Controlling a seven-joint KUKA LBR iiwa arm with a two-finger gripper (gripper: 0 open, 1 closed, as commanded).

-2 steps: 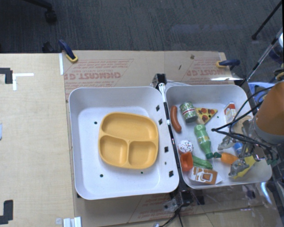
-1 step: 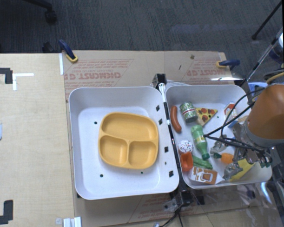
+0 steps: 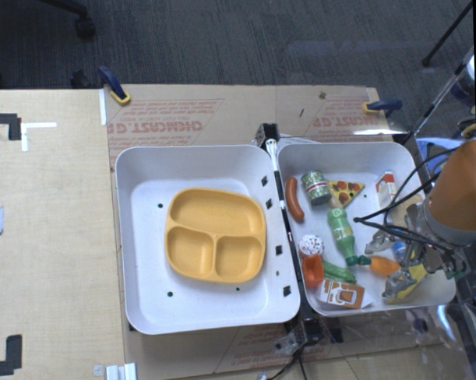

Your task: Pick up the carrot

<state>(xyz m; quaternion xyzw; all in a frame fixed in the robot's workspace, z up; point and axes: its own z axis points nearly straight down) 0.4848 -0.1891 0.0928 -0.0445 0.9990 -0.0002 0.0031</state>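
We see the carrot [image 3: 378, 264] as a small orange piece with a green end pointing left, lying in the right bin [image 3: 353, 152] near its lower right, just beside the green bottle [image 3: 341, 232]. The gripper [image 3: 412, 253] hangs close by; its state we cannot tell.

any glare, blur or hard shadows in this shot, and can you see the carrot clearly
Camera view: light is even and soft, with no harsh glare on the white bins and faint shadows. Focus is mildly soft throughout. The carrot reads as orange, but the gripper and dark cables clutter that corner, so its outline is muddled.
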